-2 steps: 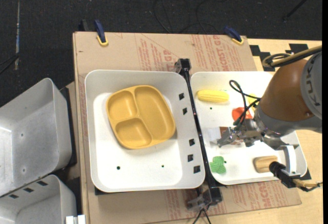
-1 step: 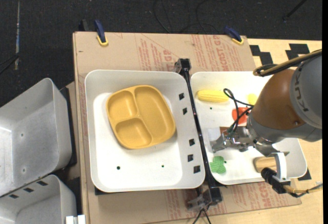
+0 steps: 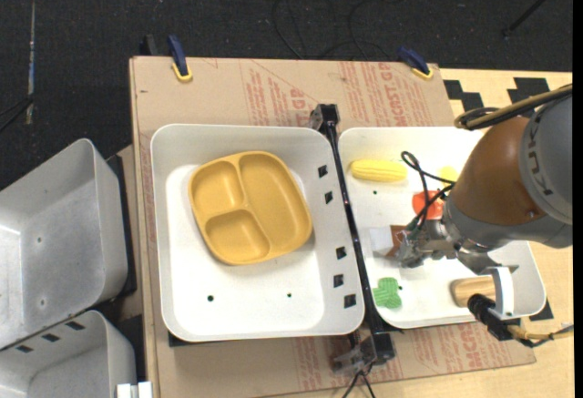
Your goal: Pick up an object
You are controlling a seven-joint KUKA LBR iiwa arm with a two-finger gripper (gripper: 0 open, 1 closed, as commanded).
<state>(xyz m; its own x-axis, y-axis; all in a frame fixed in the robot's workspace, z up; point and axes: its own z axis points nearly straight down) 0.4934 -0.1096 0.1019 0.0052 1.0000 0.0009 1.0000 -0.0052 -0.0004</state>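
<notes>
A yellow divided plate point(image 3: 250, 206) is seen in the left bin point(image 3: 173, 296). In the right bin point(image 3: 528, 296), a corn cob point(image 3: 377, 171) sits near the far edge, a green block point(image 3: 389, 293) by the near edge, and the end effector point(image 3: 407, 250) is lowered mid-bin; its state can't be told.
</notes>
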